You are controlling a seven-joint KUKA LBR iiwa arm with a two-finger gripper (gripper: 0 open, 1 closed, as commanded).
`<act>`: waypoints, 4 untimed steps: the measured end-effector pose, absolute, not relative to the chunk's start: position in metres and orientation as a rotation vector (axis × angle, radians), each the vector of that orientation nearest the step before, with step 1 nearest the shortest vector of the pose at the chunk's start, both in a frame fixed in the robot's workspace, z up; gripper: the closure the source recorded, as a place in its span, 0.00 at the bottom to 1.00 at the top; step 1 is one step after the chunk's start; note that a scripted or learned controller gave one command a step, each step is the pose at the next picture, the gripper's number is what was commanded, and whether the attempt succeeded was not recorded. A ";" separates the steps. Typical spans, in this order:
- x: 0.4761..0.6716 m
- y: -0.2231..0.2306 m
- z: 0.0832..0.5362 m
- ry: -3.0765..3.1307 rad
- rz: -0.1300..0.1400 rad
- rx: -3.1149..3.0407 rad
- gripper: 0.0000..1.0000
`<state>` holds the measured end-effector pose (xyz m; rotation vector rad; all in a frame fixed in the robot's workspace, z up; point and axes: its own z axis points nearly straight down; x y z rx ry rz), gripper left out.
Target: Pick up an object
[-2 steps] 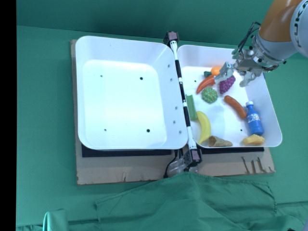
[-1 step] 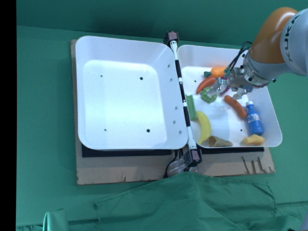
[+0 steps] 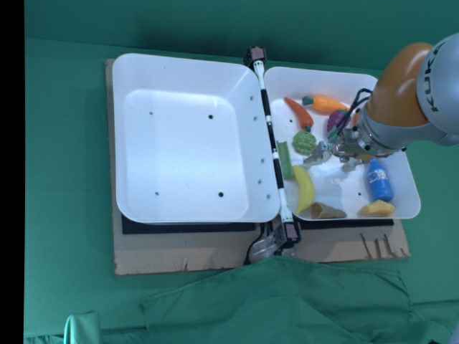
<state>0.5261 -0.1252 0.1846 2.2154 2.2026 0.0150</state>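
The right bin (image 3: pixel 401 167) holds several toy foods: a red chili (image 3: pixel 299 112), a carrot (image 3: pixel 326 104), a purple eggplant (image 3: pixel 336 120), a bumpy green piece (image 3: pixel 304 142), a green stick (image 3: pixel 285 160), a banana (image 3: pixel 305 188), a brown cone (image 3: pixel 327 210), a blue bottle (image 3: pixel 379 180) and an orange wedge (image 3: pixel 377 208). My gripper (image 3: pixel 332 159) hangs low over the middle of this bin, just right of the bumpy green piece and left of the bottle. It is open, with only white bin floor showing between its fingers.
The left bin (image 3: pixel 125 120) lies beside the right one, with a black-and-white divider bar (image 3: pixel 271 138) between them. Both rest on a cardboard sheet (image 3: pixel 179 253) over green cloth. A cloth fold (image 3: pixel 287 292) rises at the front.
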 end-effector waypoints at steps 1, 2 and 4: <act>0.479 -0.095 0.186 2.198 0.018 2.212 0.00; 0.473 -0.119 0.185 2.207 0.022 2.213 0.00; 0.471 -0.184 0.185 2.206 0.016 2.218 1.00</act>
